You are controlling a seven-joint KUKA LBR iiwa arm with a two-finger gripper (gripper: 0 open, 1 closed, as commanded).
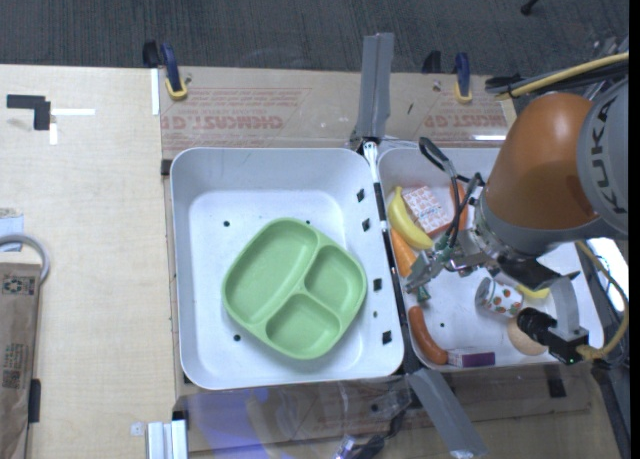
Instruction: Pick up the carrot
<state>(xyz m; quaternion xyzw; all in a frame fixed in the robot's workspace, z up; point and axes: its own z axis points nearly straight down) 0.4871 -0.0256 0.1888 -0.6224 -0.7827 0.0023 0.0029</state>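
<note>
The carrot (403,248) is seen just left of the gripper (428,269), its long axis running up-down along the bin wall; finger state cannot be told.

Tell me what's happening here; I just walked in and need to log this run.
The arm's gripper is low in the right bin, at the carrot lying beside the banana along the bin's left wall. Whether it has the carrot is not visible. The left bin holds a green divided plate.
</note>
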